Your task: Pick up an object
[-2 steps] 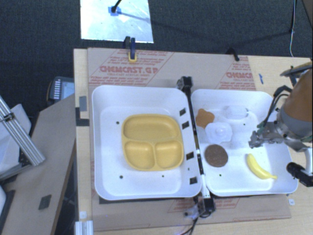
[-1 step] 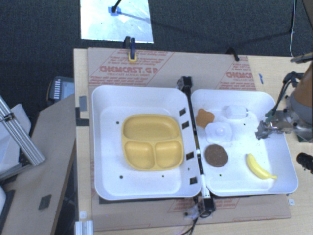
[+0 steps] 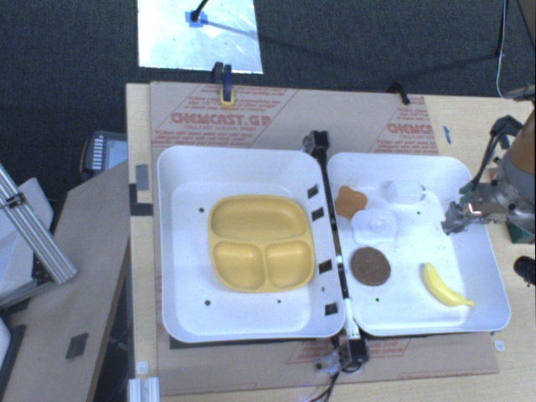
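The banana (image 3: 444,286) lies in the right bin (image 3: 494,308) with a brown disc (image 3: 369,265), an orange piece (image 3: 351,200) and hard-to-see clear cups (image 3: 373,223). The gripper (image 3: 459,214) hovers at that bin's right rim, partly cut off; its claw's state cannot be told. The left bin (image 3: 180,224) holds a yellow tray (image 3: 260,242).

Dark carpet floor (image 3: 352,23) around a light wooden bench (image 3: 134,107). Shiny reflective sheet (image 3: 199,25) lies on the carpet at top. Printed cardboard sheet (image 3: 251,111) covers the benchtop, yellow clamp (image 3: 225,86) at its far edge. Aluminium extrusion (image 3: 29,224) leans at left beside a lower wooden surface (image 3: 75,308).
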Motion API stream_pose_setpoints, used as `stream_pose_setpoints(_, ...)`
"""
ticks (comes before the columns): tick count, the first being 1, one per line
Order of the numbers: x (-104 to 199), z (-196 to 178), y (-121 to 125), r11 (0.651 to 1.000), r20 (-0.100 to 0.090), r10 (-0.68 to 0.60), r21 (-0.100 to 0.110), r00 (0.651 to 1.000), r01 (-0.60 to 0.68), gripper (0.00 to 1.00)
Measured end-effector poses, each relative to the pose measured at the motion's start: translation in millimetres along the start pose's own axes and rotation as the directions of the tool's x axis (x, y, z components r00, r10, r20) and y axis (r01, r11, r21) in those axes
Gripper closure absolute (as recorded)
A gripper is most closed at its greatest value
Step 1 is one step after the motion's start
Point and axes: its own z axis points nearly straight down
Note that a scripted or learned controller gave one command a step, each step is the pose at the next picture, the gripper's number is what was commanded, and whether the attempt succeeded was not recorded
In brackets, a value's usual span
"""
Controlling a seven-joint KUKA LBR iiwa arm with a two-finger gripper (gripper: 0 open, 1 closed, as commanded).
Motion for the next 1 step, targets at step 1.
stream_pose_setpoints(1, 49.1, 4.9, 26.4, 1.0, -0.002, -0.004, 0.0, 1.0, 0.004, 1.0)
